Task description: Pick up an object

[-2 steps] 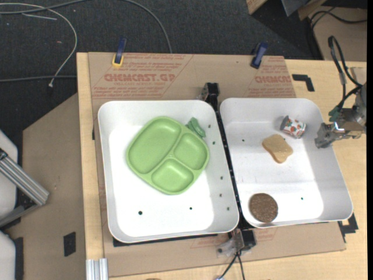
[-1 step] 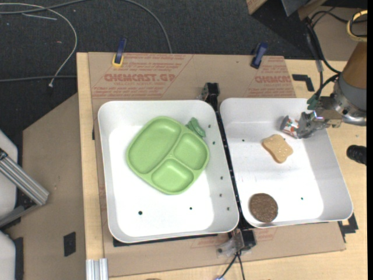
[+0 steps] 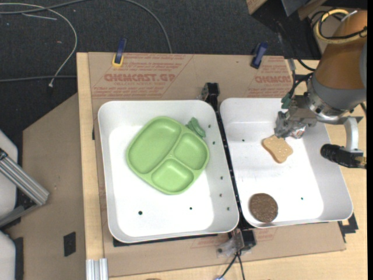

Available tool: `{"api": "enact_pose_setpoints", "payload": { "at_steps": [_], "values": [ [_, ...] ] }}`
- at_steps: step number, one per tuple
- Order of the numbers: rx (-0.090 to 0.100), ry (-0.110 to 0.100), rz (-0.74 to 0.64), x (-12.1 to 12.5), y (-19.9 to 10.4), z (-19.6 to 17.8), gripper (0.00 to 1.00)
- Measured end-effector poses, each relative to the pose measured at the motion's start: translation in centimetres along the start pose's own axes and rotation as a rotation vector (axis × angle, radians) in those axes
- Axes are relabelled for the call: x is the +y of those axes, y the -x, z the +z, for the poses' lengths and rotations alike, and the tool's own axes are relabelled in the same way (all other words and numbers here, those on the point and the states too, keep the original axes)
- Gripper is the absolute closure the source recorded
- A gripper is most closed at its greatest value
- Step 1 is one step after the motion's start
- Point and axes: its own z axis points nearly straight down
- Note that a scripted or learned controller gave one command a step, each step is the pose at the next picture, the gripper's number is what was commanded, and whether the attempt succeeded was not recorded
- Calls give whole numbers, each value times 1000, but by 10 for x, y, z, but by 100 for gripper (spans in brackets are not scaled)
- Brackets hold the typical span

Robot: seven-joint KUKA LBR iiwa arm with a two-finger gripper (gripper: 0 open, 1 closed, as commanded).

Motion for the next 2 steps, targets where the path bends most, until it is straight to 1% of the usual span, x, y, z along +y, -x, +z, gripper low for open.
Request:
{"api": "enact_pose_setpoints", "payload": {
  "at_steps": [2],
  "values": [
    [0,3,0,34,-95,15,100]
  ]
}}
